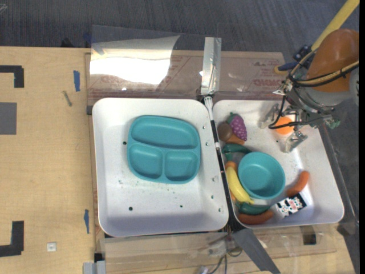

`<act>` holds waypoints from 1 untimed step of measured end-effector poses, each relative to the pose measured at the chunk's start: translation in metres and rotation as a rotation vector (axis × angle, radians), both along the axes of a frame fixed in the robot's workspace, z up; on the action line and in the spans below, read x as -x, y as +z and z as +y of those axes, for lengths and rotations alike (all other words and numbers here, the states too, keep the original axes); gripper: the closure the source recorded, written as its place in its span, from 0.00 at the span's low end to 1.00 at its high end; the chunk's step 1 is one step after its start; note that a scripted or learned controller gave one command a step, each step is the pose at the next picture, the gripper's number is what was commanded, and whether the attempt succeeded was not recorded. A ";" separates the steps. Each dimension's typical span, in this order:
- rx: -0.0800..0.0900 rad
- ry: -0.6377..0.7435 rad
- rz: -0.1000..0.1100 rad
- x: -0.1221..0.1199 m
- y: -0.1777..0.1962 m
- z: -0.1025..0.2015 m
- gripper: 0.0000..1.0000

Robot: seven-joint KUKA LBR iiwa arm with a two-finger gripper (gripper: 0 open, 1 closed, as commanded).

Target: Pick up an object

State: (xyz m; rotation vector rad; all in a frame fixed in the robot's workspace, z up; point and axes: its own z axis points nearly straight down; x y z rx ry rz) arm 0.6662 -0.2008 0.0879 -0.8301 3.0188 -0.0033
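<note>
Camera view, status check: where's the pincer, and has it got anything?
Pincer low in right white bin, far corner. Small orange object between its fingers, apparently gripped. Teal plastic bowl and purple grape bunch nearby, apart.

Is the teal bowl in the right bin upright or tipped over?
Upright. The teal bowl shows its round rim and hollow inside facing up, with nothing visible in it, beside the banana in the right bin.

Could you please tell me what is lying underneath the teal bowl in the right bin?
A yellow banana pokes out under the teal bowl's left rim; a reddish-brown piece shows below it. The rest is covered.
</note>
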 end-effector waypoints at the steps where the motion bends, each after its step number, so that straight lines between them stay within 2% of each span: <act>1: -0.001 -0.073 0.003 0.015 0.000 0.005 0.00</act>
